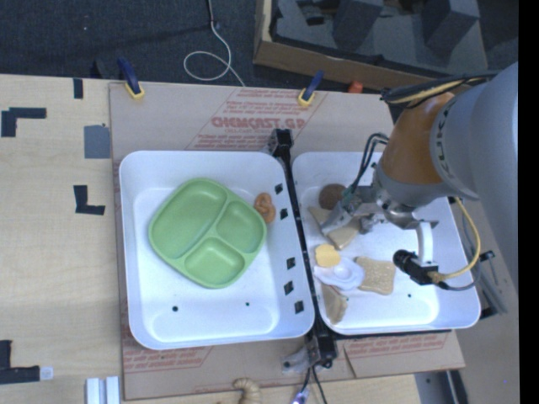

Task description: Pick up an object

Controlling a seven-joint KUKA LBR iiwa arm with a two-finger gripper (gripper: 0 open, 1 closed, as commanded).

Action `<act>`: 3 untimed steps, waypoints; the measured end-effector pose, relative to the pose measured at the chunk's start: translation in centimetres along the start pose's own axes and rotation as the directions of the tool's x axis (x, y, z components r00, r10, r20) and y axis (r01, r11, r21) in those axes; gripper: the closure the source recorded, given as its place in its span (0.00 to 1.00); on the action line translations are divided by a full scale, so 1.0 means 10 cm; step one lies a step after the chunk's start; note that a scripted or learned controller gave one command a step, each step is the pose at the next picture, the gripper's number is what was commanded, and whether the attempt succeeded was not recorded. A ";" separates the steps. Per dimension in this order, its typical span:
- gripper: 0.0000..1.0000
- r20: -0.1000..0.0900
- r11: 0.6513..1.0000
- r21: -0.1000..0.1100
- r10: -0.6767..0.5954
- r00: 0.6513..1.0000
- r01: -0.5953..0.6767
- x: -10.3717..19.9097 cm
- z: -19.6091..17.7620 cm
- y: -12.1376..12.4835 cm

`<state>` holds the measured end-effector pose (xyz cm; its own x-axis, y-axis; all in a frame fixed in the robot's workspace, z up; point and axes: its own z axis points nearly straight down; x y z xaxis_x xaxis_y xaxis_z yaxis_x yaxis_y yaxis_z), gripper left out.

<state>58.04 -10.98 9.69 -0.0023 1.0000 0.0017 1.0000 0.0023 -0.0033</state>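
A pale wooden worktop (pixel 50 251) carries a cardboard sheet (pixel 244 120) held by two blue clamps at its far edge, and on the sheet sit two white bins side by side. The left bin (pixel 139 310) holds a green divided plate (pixel 207 232), with a small brown lump (pixel 264 206) just right of the plate, near the wall between the bins. The right bin (pixel 438 310) holds a loose cluster along its left side: a dark brown round piece (pixel 332 196) farthest, a tan wedge (pixel 342 236) nearer, a yellow piece (pixel 327 255), a white piece (pixel 342 273), a tan slice (pixel 376 276) and a pale strip (pixel 334 305) nearest. The arm (pixel 438 141) reaches in from the right over this bin. Its jaws (pixel 347 217) sit low over the tan wedge, just near of the dark piece; I cannot tell whether they are apart or together, or whether they grip anything.
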 end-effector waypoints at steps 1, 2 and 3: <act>1.00 -0.001 1.000 -0.006 -0.005 1.000 0.005 0.74 -0.92 -0.28; 0.00 0.001 1.000 -0.001 0.000 1.000 0.000 0.70 -0.87 -0.28; 0.00 0.004 1.000 -0.009 0.000 1.000 0.000 0.42 -0.88 0.63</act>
<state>64.37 -6.82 18.44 -0.0026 1.0000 -0.0021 1.0000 0.0026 0.0056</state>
